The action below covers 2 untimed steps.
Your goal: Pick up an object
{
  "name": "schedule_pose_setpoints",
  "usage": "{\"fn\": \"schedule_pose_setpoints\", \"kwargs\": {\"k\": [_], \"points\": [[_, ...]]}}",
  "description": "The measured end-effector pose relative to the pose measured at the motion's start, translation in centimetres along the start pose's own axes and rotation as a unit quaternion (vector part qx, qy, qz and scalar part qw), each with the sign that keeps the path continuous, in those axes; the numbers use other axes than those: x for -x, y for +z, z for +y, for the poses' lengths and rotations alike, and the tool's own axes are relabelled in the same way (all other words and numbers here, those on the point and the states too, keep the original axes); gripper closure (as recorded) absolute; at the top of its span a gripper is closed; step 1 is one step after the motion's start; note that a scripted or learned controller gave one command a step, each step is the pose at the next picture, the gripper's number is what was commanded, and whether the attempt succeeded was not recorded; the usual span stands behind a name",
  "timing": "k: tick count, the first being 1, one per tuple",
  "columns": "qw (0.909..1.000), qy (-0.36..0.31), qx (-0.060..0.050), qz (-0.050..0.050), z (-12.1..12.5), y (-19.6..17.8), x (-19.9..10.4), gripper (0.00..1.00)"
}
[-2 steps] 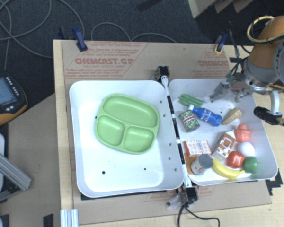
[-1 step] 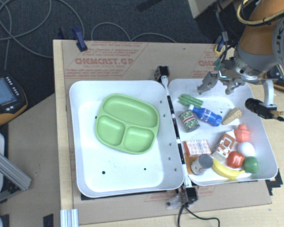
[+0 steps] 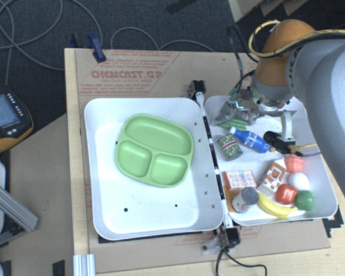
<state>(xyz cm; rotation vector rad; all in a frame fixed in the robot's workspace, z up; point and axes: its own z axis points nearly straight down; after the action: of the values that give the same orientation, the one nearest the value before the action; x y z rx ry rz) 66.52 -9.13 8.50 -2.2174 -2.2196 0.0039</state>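
My arm (image 3: pixel 310 50) hangs over the right bin (image 3: pixel 325 180), my tool (image 3: pixel 241 111), grip unreadable, low beside the blue bottle (image 3: pixel 250 139) among crowded toys, so I could nudge the green packet (image 3: pixel 237 122) aside and miss.

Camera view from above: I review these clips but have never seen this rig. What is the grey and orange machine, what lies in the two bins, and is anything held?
This is one fixed camera looking down at a slant on a bench. The grey machine with the orange band is a robot arm reaching in from the right; its gripper is low over the far end of the right bin, and whether it holds anything cannot be told here. The left bin holds a green divided plate. The right bin holds small toys, among them a blue bottle, a banana and a red tomato-like piece.
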Motion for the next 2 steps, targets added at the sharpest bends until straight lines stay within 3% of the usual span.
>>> {"fn": "schedule_pose_setpoints", "kwargs": {"k": [1,2], "points": [[1.0,0.0,0.001,-0.001,0.1,0.0,0.2,0.0],[1.0,0.001,0.003,-0.002,0.1,0.0,4.3,0.0]]}}
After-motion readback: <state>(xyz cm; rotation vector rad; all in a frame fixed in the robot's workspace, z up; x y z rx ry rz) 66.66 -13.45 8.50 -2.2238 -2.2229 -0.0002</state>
